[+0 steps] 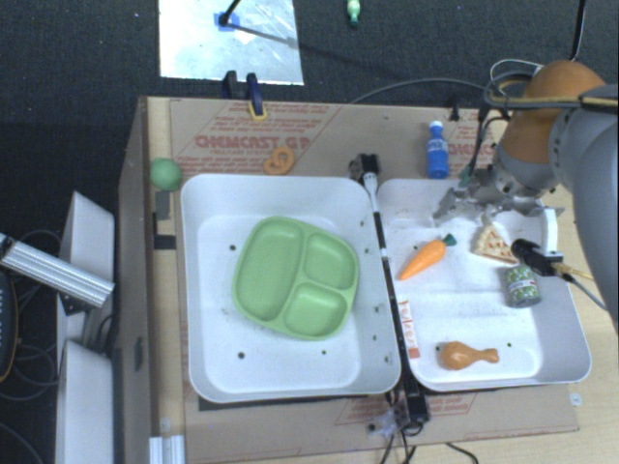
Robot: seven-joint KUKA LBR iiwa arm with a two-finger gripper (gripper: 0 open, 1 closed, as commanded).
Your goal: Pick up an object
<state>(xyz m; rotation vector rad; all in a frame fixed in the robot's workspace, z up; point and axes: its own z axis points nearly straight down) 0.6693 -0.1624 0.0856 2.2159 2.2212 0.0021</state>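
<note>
In the right bin (571, 351) lie an orange carrot (424, 257), a pizza slice (494, 245), a small green patterned can (522, 285) and a brown chicken drumstick (466, 356). My gripper (467, 212) hangs over the back of this bin, just behind the carrot and left of the pizza slice. Its metal fingers (447, 207) are spread open with nothing between them. The grey arm with its orange band (551, 104) reaches in from the right.
The left bin (208, 288) holds a green divided plate (295, 276). A blue bottle (437, 150) stands behind the right bin. A green ball (165, 173) and an orange pretzel-shaped toy (280, 160) lie on the cardboard at the back left.
</note>
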